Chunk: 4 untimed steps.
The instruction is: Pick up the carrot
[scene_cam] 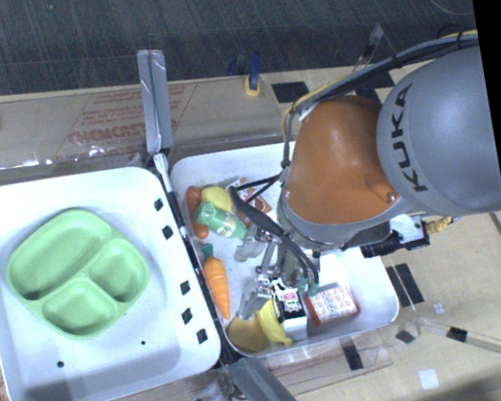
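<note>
The orange carrot (217, 286) lies lengthwise along the left wall of the right bin (383, 311), its thick end toward the far side. My gripper (276, 281) hangs over the middle of that bin, just right of the carrot and apart from it. It looks open, with nothing between its fingers. The arm's orange band and grey wrist hide the bin's right half.
A green bottle (216, 218), a yellow item (217, 195) and a red item (194, 197) lie beyond the carrot. A banana (271, 325), a small black-and-white pack (290, 303) and a red box (331, 303) sit at the near wall. The left bin (32, 374) holds a green divided plate (77, 271).
</note>
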Each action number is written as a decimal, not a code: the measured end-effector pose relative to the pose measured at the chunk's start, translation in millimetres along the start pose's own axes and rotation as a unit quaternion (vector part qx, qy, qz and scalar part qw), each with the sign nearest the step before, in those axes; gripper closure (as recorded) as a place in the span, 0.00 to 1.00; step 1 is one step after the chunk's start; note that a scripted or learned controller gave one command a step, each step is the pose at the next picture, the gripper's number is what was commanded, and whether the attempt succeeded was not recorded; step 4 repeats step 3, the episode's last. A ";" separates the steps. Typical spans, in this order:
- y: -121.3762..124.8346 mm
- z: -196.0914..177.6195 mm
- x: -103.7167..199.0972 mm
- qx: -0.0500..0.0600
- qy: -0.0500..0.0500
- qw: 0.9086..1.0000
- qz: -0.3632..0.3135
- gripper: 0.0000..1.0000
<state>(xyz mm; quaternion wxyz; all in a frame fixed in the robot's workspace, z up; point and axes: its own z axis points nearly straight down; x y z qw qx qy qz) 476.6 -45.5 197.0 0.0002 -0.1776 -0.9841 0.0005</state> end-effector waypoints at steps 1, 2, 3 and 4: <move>1.0 -10.1 -1.0 0.000 -0.001 1.000 -0.002 1.00; 0.9 -10.1 -1.0 0.000 -0.001 1.000 -0.002 0.00; 12.7 -66.5 -20.6 -0.001 -0.001 1.000 -0.023 0.00; 12.7 -66.5 -20.6 -0.001 -0.001 1.000 -0.023 0.00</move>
